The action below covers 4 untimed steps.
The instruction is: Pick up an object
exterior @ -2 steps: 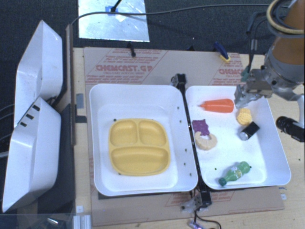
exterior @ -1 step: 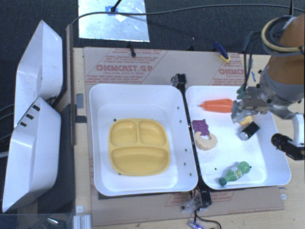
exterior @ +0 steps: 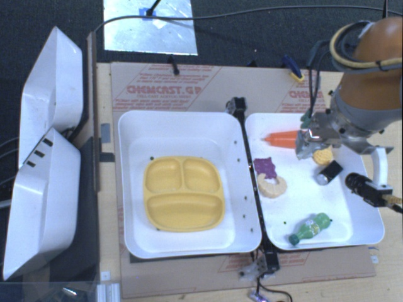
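Green bottle [exterior: 311, 227] lies on its side at the bottom of the right bin [exterior: 352, 231], nearest the lens. Left bin [exterior: 132, 168] holds a yellow divided tray [exterior: 184, 192]. In the right bin: purple piece [exterior: 265, 167] touching a pale ring [exterior: 272, 186], orange carrot [exterior: 282, 138] upper centre, yellow round piece [exterior: 323, 156], black-and-silver cylinder [exterior: 328, 172]. Gripper [exterior: 308, 145] hovers at the carrot's right end (jaw state: cannot tell).
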Motion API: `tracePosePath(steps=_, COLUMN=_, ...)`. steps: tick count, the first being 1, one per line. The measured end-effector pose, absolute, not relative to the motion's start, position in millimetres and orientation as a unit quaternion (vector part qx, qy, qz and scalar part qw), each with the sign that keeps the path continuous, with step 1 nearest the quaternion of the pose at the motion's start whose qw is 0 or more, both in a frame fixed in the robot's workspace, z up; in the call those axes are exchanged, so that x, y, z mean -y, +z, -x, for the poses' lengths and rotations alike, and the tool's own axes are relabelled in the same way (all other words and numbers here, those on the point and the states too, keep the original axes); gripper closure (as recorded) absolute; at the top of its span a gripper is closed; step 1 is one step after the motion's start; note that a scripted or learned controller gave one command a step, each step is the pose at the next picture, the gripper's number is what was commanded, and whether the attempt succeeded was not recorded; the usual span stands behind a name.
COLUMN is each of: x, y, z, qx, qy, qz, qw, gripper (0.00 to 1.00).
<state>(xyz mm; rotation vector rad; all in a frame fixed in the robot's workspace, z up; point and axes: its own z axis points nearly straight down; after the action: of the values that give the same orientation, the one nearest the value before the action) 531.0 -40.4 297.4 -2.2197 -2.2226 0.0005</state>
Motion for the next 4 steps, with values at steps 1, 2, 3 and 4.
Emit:
tracePosePath(steps=1, x=35, y=283, z=-536.0, qx=0.707, qy=0.0001, qz=0.707, qw=0.0, gripper=1.0)
tracePosePath(steps=2, x=23, y=286, z=-543.4, qx=0.708, qy=-0.0005, qz=0.707, qw=0.0, gripper=1.0)
tracePosePath(steps=3, x=14, y=293, z=-562.5, qx=0.708, qy=-0.0006, qz=0.707, qw=0.0, gripper=1.0)
tracePosePath(steps=4, x=-18, y=290, z=-565.9, qx=0.708, qy=-0.0004, qz=0.706, qw=0.0, gripper=1.0)
